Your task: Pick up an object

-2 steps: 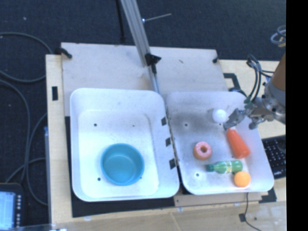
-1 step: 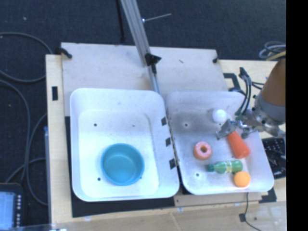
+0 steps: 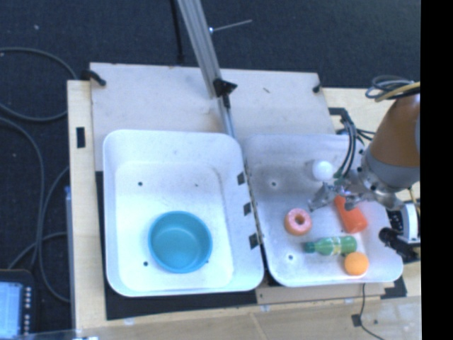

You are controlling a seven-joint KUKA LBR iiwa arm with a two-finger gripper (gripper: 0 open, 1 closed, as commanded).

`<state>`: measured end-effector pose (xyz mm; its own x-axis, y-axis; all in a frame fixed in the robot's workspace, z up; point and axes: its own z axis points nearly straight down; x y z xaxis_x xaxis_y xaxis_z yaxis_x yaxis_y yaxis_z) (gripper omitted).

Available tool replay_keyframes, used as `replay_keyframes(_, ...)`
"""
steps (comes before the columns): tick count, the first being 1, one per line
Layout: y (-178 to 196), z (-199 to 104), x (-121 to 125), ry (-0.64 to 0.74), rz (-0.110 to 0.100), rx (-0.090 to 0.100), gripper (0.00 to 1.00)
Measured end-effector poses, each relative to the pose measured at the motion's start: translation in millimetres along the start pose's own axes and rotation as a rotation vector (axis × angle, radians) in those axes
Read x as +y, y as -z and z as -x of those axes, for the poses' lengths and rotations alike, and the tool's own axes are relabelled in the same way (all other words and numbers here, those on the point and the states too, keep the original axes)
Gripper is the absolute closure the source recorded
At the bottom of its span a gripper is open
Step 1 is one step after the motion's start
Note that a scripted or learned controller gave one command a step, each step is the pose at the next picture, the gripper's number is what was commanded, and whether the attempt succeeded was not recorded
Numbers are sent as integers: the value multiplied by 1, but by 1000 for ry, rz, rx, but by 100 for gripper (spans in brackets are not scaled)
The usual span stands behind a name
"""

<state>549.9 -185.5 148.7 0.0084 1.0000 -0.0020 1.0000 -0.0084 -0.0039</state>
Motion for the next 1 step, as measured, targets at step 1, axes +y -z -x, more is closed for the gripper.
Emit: replay_keyframes(1, 16, 0, 2, -5, 12, 0, 100)
